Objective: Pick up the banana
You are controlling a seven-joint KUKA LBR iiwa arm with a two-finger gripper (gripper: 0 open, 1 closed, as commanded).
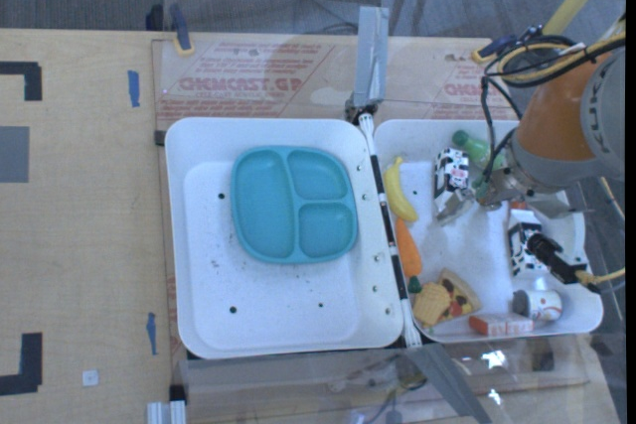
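Gripper (459,205), fingers apparently spread and holding nothing, hovers mid right bin (586,313); approach step, next reaching toward the banana (399,191) by that bin's left wall.

The arm is reaching into the right bin (586,313), with the gripper (459,202) hovering near its middle. The banana (399,191) is lying against the bin's left wall, apart from the gripper, with a carrot (407,251) just below it. The left bin (199,303) is holding a teal divided plate (294,204).
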